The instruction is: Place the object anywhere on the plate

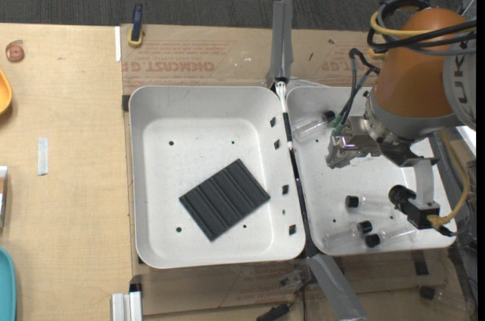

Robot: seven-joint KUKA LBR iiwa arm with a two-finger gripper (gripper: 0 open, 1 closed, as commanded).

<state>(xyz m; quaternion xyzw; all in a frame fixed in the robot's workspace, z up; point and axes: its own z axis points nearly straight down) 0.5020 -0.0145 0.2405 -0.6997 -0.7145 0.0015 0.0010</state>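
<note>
A dark grey ribbed plate (225, 198) lies flat and turned at an angle in the left bin (151, 104), toward its front. Several small clear vials with black caps lie in the right bin (318, 240): one (311, 129) near the back left corner, and others (352, 201) (365, 225) (371, 240) near the front. My gripper (339, 153) hangs over the middle of the right bin, under the orange wrist band (413, 62). It is just right of the back-left vial and apart from the plate. Nothing visible sits in it.
A black fitting (409, 206) with cables hangs off the arm over the right bin's right side. A metal bar (282, 39) runs back from the seam between the bins. A blue clamp (136, 20) sits at the cardboard's back left corner. Orange (4, 96) and blue (6, 285) items lie at the far left.
</note>
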